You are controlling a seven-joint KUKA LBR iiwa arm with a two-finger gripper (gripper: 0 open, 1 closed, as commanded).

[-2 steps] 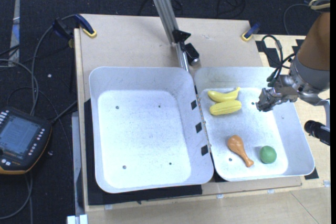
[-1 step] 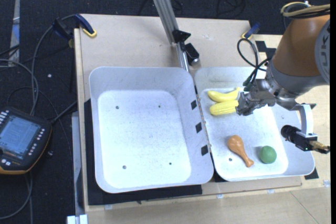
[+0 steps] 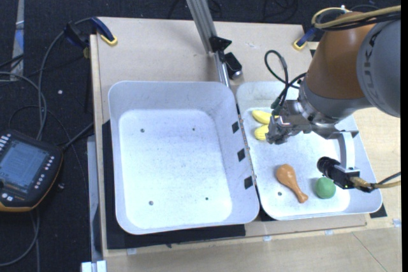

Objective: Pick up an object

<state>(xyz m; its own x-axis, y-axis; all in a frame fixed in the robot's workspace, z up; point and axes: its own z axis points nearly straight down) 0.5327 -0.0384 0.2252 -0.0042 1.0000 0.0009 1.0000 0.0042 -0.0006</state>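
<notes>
Jaws: we can't tell if our gripper (image 3: 278, 132) is open, but the banana (image 3: 261, 125) sits just left, touching it.

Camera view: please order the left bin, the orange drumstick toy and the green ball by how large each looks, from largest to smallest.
1. left bin
2. orange drumstick toy
3. green ball

I see the pale wooden surface (image 3: 159, 48) carrying two shallow white bins side by side, the left bin (image 3: 121, 137) touching the right bin (image 3: 363, 197), with yellow-tipped clamps (image 3: 105, 32) at its far corners.
</notes>
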